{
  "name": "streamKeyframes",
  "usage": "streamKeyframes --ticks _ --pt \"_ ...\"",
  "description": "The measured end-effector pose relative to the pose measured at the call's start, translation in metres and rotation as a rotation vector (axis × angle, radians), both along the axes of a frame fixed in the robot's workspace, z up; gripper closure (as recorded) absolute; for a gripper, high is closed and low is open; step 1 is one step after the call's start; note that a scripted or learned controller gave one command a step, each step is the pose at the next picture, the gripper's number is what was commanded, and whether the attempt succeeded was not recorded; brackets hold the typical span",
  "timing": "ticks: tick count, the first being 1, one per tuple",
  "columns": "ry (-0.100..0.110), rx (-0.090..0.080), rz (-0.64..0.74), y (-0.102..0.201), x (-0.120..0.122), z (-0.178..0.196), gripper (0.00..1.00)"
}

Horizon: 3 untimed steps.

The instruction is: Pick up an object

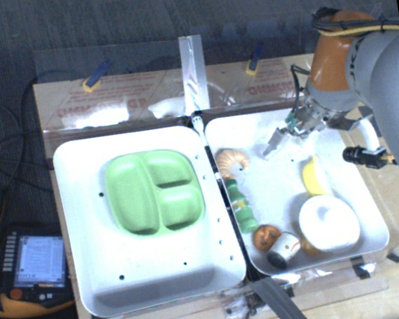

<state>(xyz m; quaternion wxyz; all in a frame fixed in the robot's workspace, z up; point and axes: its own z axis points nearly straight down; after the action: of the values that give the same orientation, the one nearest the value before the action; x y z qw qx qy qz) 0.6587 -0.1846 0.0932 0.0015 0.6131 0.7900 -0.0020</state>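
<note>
- Reaching in from the right of the camera view, the arm (335, 64) carries the claw (276, 142) above the upper part of the right bin (328, 114).
- Claw state: the view is too small to tell whether it is parted or closed; nothing is visible within it, so no grasp is judged to exist.
- Candidate objects lie in the right bin: a shell-like item (232, 161) near the dividing wall, a green bottle (240, 205) just below it, a yellow item (311, 176), a white bowl (329, 221), a brown ball (266, 237) and a small can (283, 250).
- The claw sits between the shell-like item and the yellow item, apart from both; this placement suggests an approach stage, target not yet determinable.
- The left bin (80, 213) holds a green divided plate (153, 191), well apart from the claw.
- Both bins rest on the bench (50, 104).
</note>
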Motion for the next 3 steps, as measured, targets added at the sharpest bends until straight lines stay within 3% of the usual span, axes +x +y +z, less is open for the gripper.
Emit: streamKeyframes --ticks 1,2,3 --pt "0.001 0.003 -0.271 0.0 -0.025 0.042 0.0" --pt "0.001 0.002 -0.014 -0.011 -0.045 0.021 0.0" --pt "-0.013 0.002 0.078 -0.024 -0.089 -0.003 0.0"
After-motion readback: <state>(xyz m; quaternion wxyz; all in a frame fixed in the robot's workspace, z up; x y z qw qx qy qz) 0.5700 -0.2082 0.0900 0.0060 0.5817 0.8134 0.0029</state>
